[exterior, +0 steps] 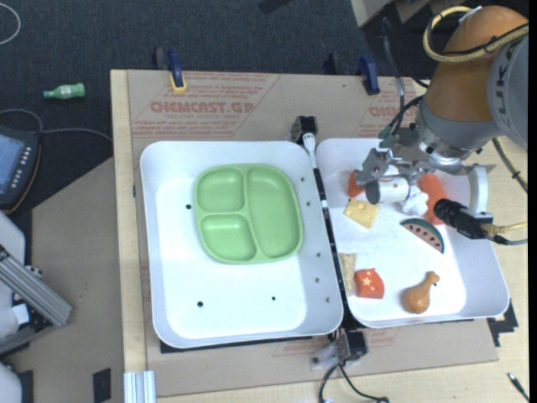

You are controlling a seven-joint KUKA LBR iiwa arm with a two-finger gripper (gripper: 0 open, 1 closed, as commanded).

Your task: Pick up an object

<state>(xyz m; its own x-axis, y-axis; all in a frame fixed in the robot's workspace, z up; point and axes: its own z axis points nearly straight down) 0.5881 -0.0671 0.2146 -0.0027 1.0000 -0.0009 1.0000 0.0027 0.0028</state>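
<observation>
An orange object (433, 188) lies partly hidden behind the claw (388, 185)

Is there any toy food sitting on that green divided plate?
No. The green divided plate in the left bin has nothing in its compartments; the toy food, like the drumstick, lies in the right bin.

Claw (388, 180) above cheese wedge (362, 213)

Arm (470, 65) reaches from right, wrist angled downward.
</observation>
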